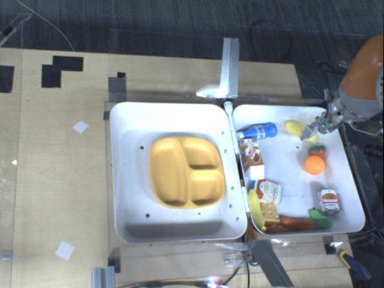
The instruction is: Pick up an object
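White plastic bins sit side by side in your one camera view. You see the left bin (pixel 120 179) holding a yellow divided tray (pixel 185 171) near its middle. The right bin (pixel 354 185) carries the loose items: a blue bottle (pixel 259 130) at 11 o'clock, a yellow piece (pixel 293 126) at 12, an orange ball (pixel 314 165) just right of centre, a brown carton (pixel 251 155) at 9, a small can (pixel 328 201) at 4, a banana (pixel 255 207) at 7, and a red and green piece (pixel 300 223) at 6. Your arm (pixel 363 80) enters at 2 o'clock. The gripper (pixel 309 134) hangs low just beside the yellow piece; whether its fingers are parted or closed, you cannot tell, and nothing is visibly held.
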`<action>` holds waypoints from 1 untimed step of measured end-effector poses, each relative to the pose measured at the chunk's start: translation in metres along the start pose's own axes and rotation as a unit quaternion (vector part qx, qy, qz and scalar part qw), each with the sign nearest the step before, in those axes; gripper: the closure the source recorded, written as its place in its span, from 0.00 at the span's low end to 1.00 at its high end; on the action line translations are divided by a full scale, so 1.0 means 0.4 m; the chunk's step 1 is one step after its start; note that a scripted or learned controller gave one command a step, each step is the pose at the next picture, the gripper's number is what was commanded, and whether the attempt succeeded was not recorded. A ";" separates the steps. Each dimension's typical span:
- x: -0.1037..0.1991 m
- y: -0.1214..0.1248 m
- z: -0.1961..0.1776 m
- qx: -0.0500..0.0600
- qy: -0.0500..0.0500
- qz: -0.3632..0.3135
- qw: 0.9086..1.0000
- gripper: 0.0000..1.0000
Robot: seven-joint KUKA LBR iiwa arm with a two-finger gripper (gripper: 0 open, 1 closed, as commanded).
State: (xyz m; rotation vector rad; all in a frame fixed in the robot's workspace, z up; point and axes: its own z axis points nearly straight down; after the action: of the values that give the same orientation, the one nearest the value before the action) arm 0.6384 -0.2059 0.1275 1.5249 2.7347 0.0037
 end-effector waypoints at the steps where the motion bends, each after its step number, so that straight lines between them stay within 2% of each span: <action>1: 0.067 -0.007 -0.252 -0.003 -0.002 0.083 0.997 1.00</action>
State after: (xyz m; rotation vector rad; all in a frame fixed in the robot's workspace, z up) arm 0.6209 -0.1844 0.2282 1.7439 2.5931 0.0103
